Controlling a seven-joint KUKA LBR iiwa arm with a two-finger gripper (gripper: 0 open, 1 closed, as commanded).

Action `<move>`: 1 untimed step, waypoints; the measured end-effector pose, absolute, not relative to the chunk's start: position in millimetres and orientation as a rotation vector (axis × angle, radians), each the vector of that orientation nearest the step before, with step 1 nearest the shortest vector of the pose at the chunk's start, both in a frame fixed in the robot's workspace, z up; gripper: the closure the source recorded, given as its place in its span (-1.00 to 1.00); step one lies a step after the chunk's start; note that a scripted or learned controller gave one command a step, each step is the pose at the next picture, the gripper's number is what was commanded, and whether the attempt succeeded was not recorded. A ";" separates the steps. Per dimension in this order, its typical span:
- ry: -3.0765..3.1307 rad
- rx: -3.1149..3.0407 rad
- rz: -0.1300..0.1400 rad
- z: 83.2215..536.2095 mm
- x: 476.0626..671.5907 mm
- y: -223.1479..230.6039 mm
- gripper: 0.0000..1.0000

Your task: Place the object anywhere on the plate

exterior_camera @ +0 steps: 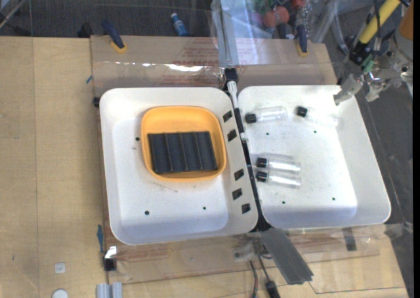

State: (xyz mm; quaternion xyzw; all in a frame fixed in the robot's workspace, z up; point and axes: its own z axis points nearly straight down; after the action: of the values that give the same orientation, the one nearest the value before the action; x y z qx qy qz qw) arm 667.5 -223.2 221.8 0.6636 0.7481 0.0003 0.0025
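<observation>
Claw: the gripper [342,95] is hanging over the right bin's [341,191] far right corner; whether it is open or gripping anything cannot be told.
Vials: 4 clear black-capped vials are lying in the right bin, 1 [266,115] near the divider, 2 [279,170] side by side mid-bin.
Plate: the orange plate [184,117] is sitting in the left bin [125,211], carrying a black ribbed block [182,152].

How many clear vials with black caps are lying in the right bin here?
3. One vial lies near the right bin's upper left. Two more, an upper vial and a lower vial, lie side by side near its middle-left. A loose black cap sits apart.
</observation>
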 end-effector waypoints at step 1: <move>2.329 2.100 0.001 228.8 667.8 -222.5 -1.00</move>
State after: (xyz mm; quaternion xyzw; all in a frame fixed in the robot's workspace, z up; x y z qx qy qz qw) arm 667.8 -222.5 228.8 0.6696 0.7427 0.0004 0.0030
